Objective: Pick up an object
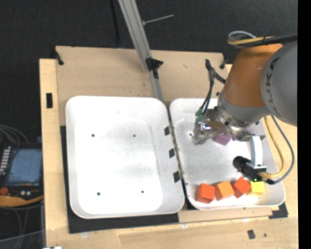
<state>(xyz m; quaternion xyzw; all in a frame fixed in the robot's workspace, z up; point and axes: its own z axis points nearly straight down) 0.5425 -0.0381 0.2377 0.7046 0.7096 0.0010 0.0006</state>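
- The counter (109, 61) is a pale wooden board, and it carries two shallow white bins side by side.
- The left bin (119, 154) shows a few small dark dots on its floor.
- A grey metal pole (137, 30) runs at a slant from the top of the view down to the place where the two bins meet.
- The right bin (189, 165) holds all the loose things.
- The hand (201, 134) is low over the upper left part of the right bin and points down and to the left, near the wall between the bins. I cannot tell how far it is open, or whether it has hold of anything.
- A purple piece (222, 138) lies just beside the hand on its right, partly hidden under the wrist.
- Along the near wall of the right bin stands a row of blocks that touch each other: a red-orange block (205, 193), an orange block (224, 190), a red block (241, 187) and a small yellow block (257, 187). They are well apart from the hand.
- The arm (254, 87) reaches in from the right. Its orange band is above the wrist and its grey body passes out at the right edge.
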